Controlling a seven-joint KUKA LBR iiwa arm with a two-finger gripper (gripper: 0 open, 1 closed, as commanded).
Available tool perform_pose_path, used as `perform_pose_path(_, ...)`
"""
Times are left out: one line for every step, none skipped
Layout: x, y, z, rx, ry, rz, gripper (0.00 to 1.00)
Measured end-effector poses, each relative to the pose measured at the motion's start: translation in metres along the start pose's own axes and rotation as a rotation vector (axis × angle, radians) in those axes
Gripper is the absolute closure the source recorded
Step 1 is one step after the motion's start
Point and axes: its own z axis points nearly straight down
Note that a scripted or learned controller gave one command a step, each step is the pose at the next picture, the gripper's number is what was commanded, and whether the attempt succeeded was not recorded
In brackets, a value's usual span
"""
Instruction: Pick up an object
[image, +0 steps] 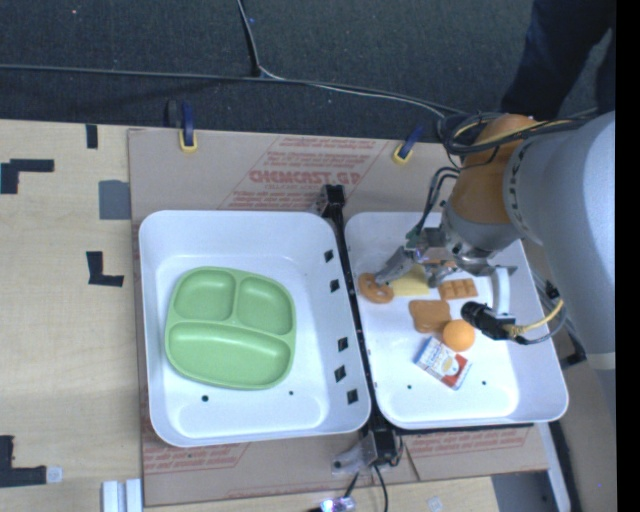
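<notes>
My gripper (415, 268) is low in the right bin (530, 395), near its back-left part, and stands open. One finger (392, 266) reaches toward a brown ring-shaped pastry (376, 291). A pale yellow piece (409, 288) lies just below the gap, and nothing is held between the fingers. Close by are a tan cracker (459, 290), a brown bread-like piece (428, 316), an orange ball (459, 335) and a small red and white box (443, 362).
The left bin (160, 235) holds a green divided plate (232, 328). The arm's grey body and orange band (490, 185) hang over the right bin's back right. A black divider with clips (345, 300) runs between the bins. Cables trail across the dark floor behind.
</notes>
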Motion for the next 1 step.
perform_pose_path(0.0014,0.0009,-0.0127,-0.002,0.001,-0.003,1.00)
